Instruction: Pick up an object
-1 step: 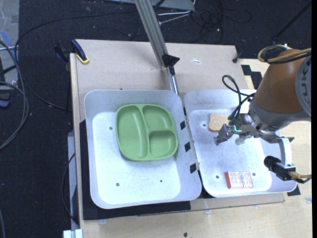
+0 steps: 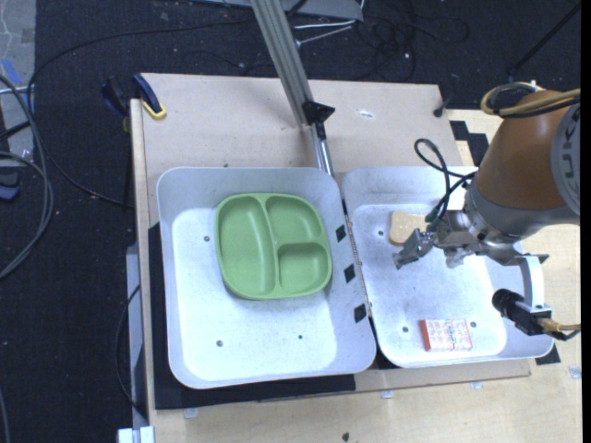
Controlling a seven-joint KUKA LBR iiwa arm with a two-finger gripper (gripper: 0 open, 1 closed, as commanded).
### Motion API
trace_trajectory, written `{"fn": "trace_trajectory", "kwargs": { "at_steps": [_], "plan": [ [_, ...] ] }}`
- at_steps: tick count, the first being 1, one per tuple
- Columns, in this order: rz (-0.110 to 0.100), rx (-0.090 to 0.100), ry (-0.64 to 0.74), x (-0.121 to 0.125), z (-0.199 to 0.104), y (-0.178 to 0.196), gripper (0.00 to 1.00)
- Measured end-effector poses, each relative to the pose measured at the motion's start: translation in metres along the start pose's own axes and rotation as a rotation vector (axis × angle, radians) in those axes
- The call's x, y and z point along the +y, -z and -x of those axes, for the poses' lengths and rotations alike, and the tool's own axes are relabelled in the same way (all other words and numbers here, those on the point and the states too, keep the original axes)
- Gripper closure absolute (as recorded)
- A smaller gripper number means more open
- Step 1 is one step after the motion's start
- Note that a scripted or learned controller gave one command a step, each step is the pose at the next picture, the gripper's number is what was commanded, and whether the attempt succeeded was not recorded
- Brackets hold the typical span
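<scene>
Lying close to the front wall of the right bin (image 2: 365, 187) is a small red and white packet (image 2: 446, 334), flat on the floor of the bin and untouched. Past it, over the middle of the right bin, the grey and orange arm (image 2: 526, 169) comes in across the bin's right wall and carries the jaws low, pointing toward the bin's left wall. Whether the jaws are spread or pressed together I cannot tell; they read as a dark tangle from this angle, and nothing is visibly pinched between them. Just beyond their tip, toward the back of the right bin, sits a tan lump (image 2: 403, 226), very near the jaws or perhaps touching them; the slant hides which. Left of the right bin, in the neighbouring bin, a green divided plate (image 2: 273, 245) lies well apart from the action. Behind the right bin a grey pole (image 2: 282, 44) rises from the bench (image 2: 231, 109).

Judging by this layout, the step in hand is the approach to a grasp, with the tan lump the likely target. The next move calls for centring the jaws over the lump, dropping to the bin floor, and pinching firmly before any lift; a near miss would only nudge it toward the back wall.
</scene>
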State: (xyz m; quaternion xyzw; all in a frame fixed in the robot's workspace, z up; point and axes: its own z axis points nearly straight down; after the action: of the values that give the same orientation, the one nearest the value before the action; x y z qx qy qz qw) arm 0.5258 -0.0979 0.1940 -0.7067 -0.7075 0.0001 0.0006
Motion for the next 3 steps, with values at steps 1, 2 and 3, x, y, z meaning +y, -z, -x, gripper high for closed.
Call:
{"fn": "trace_trajectory", "kwargs": {
  "at_steps": [1,2,3],
  "plan": [
    [-0.005,0.0,-0.003,0.002,0.002,-0.063,0.0],
    [0.004,-0.002,-0.002,0.003,0.003,-0.101,0.0],
    [0.008,-0.003,-0.004,0.005,0.003,-0.089,1.0]
  ]
}}
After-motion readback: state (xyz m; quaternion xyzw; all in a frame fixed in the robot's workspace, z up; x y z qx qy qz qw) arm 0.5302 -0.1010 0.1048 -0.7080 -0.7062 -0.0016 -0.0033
